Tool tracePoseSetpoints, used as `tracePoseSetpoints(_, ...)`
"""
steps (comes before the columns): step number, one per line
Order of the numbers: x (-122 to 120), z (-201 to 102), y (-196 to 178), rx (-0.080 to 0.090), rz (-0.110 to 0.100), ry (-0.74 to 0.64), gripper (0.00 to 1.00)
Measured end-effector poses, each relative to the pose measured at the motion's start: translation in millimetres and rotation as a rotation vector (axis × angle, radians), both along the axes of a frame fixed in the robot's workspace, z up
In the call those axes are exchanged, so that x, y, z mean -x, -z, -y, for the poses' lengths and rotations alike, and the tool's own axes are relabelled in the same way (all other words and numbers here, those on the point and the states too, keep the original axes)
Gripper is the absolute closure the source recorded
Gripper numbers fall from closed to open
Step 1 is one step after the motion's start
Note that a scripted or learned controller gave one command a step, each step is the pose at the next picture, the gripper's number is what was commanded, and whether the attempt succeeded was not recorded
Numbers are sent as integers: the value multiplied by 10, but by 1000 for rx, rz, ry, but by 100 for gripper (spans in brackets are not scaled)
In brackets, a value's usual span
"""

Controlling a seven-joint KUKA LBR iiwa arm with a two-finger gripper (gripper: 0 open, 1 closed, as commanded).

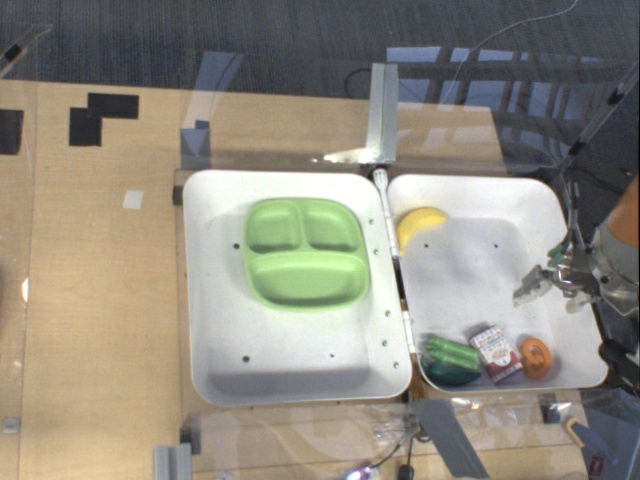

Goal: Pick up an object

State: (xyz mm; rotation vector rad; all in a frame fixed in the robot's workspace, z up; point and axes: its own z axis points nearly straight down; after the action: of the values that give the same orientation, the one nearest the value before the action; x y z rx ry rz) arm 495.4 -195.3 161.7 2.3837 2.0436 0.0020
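Note:
My gripper (pixel 548 292) hangs at the right side of the right bin (pixel 470 258), open, with nothing between its fingers. It is above and a little right of a cluster along the bin's front edge. The cluster is an orange round item (pixel 536 357), a small red-and-white box (pixel 495 353) and a green vegetable-shaped item (pixel 450 359). A yellow fruit-like object (pixel 420 226) rests in the bin's far left corner, well away from the gripper.
The left bin (pixel 215 298) holds a green divided plate (pixel 305 251). A metal divider (pixel 392 268) runs between the two bins. The arm enters from the right edge, over the right bin's wall.

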Motion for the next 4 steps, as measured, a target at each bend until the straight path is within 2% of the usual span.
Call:
tracePoseSetpoints(1,80,41,429,0,-1,33,0)
tracePoseSetpoints(2,-619,-75,-377,1,3,-30,0)
tracePoseSetpoints(3,80,61,-132,1,0,141,0)
tracePoseSetpoints(4,79,61,-133,0,0,141,0)
